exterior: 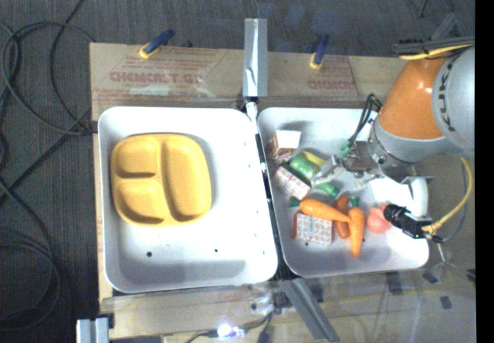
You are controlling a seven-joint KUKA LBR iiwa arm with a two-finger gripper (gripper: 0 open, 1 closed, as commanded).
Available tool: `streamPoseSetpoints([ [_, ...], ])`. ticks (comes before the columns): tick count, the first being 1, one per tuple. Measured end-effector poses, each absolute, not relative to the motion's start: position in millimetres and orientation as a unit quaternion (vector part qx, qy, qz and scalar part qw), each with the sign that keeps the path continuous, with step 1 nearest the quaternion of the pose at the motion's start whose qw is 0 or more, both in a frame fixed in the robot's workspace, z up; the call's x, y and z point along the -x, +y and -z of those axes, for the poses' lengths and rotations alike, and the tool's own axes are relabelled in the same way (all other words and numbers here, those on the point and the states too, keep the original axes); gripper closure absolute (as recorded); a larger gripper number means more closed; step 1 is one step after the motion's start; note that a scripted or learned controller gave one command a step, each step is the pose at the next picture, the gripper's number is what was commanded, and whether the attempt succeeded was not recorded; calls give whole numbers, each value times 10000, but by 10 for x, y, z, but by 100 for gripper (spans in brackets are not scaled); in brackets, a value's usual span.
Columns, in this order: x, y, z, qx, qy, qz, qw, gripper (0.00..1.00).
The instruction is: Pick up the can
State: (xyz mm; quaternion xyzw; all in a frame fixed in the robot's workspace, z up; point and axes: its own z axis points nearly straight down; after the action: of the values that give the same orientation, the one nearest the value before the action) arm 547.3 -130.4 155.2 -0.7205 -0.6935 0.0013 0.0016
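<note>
The can (292,180) lies on its side in the left part of the right bin (401,255); it is a small cylinder with a pale end and a red and green label. My gripper (338,168) reaches in from the right and hangs low over the middle of that bin. It is to the right of the can, just past a yellow-green toy (310,164). The grey wrist hides much of the gripper from this angle.
Two orange carrots (327,211) (356,230), a small checkered box (312,228), a pink-red toy (377,220) and a brown-and-white carton (285,142) crowd the right bin. A yellow divided plate (162,178) rests in the left bin (185,260). A metal post (254,63) stands behind the bins.
</note>
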Motion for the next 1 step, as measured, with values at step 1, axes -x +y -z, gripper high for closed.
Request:
streamPoseSetpoints([
  [1,-6167,-1315,-898,7061,-7081,28,-47,0],
])
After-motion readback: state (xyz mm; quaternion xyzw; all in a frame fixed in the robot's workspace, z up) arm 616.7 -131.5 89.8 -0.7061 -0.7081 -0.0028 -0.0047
